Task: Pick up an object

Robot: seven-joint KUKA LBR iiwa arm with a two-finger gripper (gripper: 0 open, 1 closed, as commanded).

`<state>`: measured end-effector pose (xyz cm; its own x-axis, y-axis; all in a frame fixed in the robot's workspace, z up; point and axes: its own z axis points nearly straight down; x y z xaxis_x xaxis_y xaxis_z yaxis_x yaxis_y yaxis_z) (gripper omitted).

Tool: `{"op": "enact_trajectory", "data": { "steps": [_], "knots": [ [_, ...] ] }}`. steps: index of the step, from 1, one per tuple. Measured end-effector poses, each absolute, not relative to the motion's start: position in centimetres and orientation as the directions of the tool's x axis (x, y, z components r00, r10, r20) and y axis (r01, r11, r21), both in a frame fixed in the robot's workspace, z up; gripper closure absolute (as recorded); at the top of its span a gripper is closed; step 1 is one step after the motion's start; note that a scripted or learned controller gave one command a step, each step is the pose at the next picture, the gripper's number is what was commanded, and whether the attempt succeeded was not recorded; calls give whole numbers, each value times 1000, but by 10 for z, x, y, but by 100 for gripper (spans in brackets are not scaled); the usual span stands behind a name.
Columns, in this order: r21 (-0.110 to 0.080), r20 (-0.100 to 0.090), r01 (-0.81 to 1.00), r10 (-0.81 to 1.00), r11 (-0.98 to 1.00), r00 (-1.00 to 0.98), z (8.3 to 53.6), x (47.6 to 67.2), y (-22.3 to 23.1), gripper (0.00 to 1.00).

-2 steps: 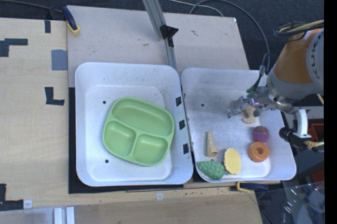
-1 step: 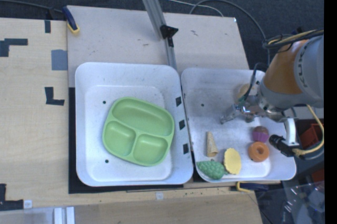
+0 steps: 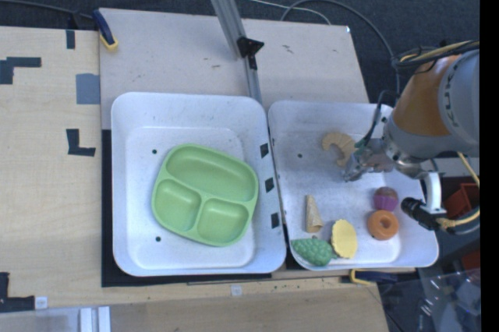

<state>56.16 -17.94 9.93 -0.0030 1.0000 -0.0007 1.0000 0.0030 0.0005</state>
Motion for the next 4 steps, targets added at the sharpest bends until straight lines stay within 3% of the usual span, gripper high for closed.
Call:
{"op": "enact_trajectory", "data": {
  "steps": [3,4],
  "knots": [
    [5,-2,1000,1000,2,-2,241,558,-185,100],
    [-1,1,1000,1000,7,-7,229,579,-131,100]
  ]
}}
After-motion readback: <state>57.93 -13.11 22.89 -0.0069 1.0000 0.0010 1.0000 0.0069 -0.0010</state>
